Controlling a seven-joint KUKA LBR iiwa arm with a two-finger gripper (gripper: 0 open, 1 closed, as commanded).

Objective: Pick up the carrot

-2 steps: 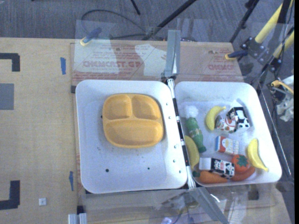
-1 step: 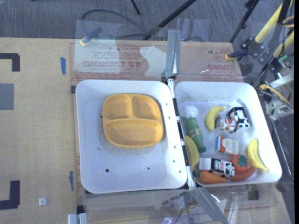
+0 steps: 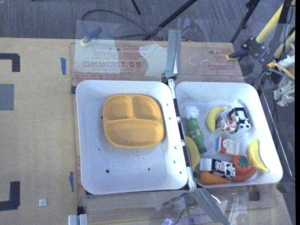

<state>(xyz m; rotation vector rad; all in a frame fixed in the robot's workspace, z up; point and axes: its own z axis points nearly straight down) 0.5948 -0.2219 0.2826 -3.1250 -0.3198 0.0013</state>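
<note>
Orange carrot (image 3: 212,177) lies at the lower edge of the right bin (image 3: 268,110), touching the little carton (image 3: 219,166). Come down slowly, pinch its middle. Claw: cannot tell.

The arm's looks cannot be told here.

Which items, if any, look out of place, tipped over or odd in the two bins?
Nothing is spilled or damaged. The toys in the right bin lie jumbled: the green bottle is on its side, and the carrot is wedged along the near wall beside the tomato. The yellow plate sits flat in the left bin.
</note>
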